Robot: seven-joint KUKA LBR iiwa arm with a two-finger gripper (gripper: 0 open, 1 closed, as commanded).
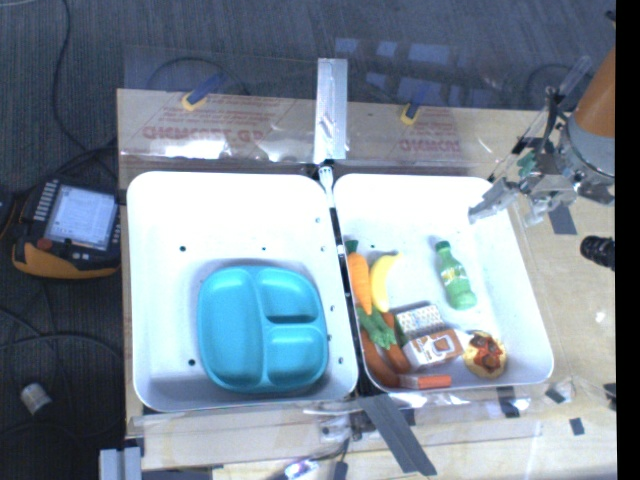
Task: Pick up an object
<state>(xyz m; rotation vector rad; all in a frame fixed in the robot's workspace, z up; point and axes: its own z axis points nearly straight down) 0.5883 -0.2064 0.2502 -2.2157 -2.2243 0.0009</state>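
The green bottle (455, 275) lies in the right bin (520, 258), apart from the heap of toys along the bin's left and near sides, its long axis running roughly up and down the view with the cap at the far end. The end effector (500, 200) hangs over the bin's far right corner, so the bottle sits nearer and a little to the left of it. It holds nothing visible; how far open it is, I cannot tell.
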